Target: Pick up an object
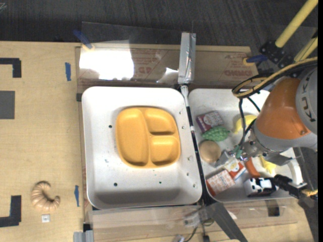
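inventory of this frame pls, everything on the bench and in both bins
left bin: 1, white, centre of the bench
divided tray: 1, yellow, three compartments, middle of the left bin
right bin: 1, white, beside the left bin, partly under the arm
purple packet: 1, purple, upper left of the right bin
green lump: 1, green, bumpy, below the purple packet
tan ball: 1, tan, round, below the green lump
red packet: 1, red and white, lower part of the right bin
black-and-white toy: 1, lower right of the right bin
croissant: 1, tan, on the bench, left of both bins
arm: 1, grey with orange band, over the right bin
tool: 1, low among the right bin's items
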`<move>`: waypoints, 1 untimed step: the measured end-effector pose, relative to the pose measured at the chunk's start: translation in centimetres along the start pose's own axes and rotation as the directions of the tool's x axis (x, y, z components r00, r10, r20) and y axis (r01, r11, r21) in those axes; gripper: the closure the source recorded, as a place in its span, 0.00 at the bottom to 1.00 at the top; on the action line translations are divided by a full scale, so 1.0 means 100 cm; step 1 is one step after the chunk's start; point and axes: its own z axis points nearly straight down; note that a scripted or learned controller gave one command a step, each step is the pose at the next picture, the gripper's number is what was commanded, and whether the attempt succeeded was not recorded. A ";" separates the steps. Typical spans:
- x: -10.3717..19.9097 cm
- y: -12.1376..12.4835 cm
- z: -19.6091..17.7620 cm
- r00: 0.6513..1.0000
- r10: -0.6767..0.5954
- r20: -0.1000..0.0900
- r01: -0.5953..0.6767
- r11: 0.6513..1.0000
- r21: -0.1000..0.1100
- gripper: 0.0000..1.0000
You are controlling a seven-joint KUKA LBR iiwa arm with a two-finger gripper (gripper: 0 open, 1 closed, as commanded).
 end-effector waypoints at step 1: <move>-0.029 0.060 0.009 0.969 0.249 0.002 -0.249 0.968 -0.016 0.00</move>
